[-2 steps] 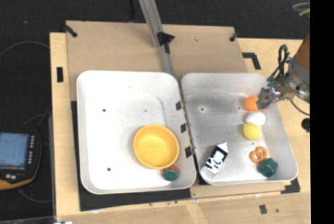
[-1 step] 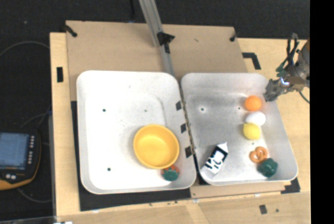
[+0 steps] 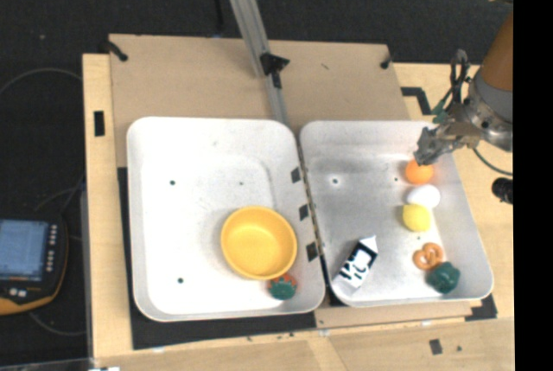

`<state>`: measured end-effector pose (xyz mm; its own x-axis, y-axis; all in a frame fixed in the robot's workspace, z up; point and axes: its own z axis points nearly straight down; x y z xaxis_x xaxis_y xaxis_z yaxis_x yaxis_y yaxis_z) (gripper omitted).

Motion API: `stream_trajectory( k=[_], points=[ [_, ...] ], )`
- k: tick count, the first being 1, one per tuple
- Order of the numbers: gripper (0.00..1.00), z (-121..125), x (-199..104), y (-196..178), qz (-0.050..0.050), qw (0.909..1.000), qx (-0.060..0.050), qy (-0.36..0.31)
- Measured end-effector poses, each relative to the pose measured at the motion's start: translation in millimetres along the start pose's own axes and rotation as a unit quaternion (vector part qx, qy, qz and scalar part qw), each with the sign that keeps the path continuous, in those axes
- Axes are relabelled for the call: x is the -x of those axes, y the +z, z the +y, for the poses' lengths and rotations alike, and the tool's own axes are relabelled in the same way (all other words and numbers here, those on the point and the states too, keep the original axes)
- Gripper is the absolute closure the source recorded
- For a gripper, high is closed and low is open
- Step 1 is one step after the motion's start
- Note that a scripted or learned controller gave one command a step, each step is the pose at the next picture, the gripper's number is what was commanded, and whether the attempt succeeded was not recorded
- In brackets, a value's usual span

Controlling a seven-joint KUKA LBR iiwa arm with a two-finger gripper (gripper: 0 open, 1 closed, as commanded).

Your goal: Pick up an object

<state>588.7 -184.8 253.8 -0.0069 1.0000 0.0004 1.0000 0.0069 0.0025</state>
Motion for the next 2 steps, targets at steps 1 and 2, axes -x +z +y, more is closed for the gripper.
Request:
stream_trajectory(
  k=[1,2],
  points=[
    [1.00,15,-53,-7,0.000,1.0000,0.001,-0.001],
    [1.00,13,-109,1,0.000,1.0000,-0.001,0.000]
  ],
)
